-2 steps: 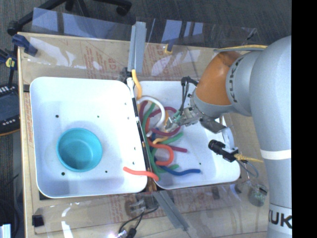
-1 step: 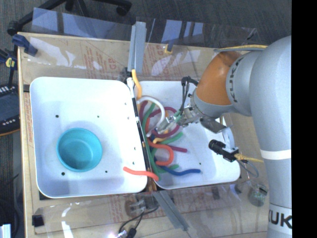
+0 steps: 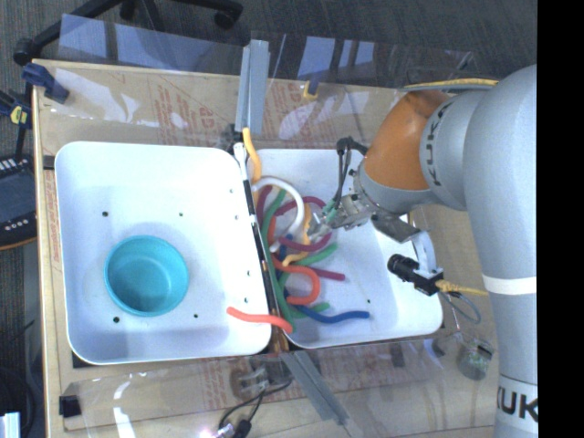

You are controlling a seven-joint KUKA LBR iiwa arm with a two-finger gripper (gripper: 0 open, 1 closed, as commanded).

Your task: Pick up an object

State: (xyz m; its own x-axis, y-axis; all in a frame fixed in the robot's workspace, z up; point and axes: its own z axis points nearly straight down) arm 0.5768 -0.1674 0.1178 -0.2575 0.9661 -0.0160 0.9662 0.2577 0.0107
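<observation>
Bowl (image 3: pixel 147 276) in left bin (image 3: pixel 82 172)

A wooden table (image 3: pixel 164 108) with printed lettering on its top stands on dark grey carpet (image 3: pixel 383 7). Behind its far edge, the black wheeled base of an office chair (image 3: pixel 164 3) rests on the carpet. Clear panels along the table catch bluish reflections.

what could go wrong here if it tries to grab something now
1. The gripper is low over a tangled pile of bendy sticks in the right bin; closing there may drag several at once or slip off.
2. The pink stick straddles the bins' shared edge, so a pull on the pile might knock it out.
</observation>
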